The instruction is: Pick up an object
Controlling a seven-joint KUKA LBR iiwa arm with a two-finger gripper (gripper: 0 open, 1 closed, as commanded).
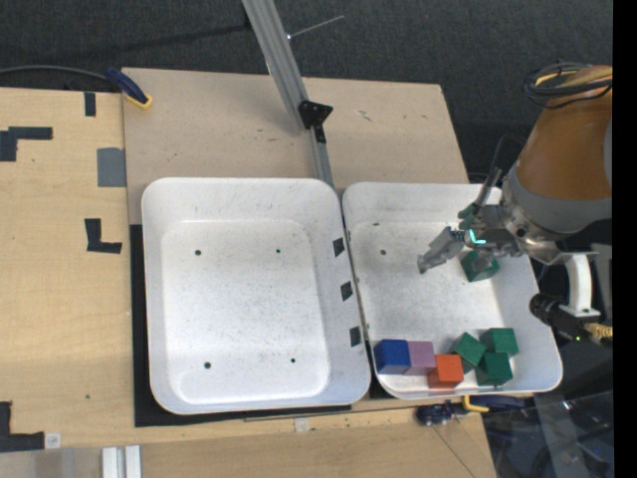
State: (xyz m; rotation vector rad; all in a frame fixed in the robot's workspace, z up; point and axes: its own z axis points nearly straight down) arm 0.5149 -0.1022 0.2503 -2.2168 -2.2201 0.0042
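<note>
A: Where's the thing you'd pick, then?

B: You've a small green block (482, 268) in the right bin (398, 207), up near its right wall, tucked just under the gripper (460, 252); the arm (562, 157) comes in from the right, orange band above the wrist.

A: Is it held?

B: You can see the fingers spread apart, one grey finger (435, 255) jutting left, the other by the block; whether they touch it, you cannot tell.

A: And the rest?

B: Along the same bin's near edge you've a cluster; a blue cube (392, 355), a lilac cube (421, 355) beside it, an orange cube (447, 368), then three green blocks (487, 353); the left bin (239, 292) sits just beside, touching.
</note>
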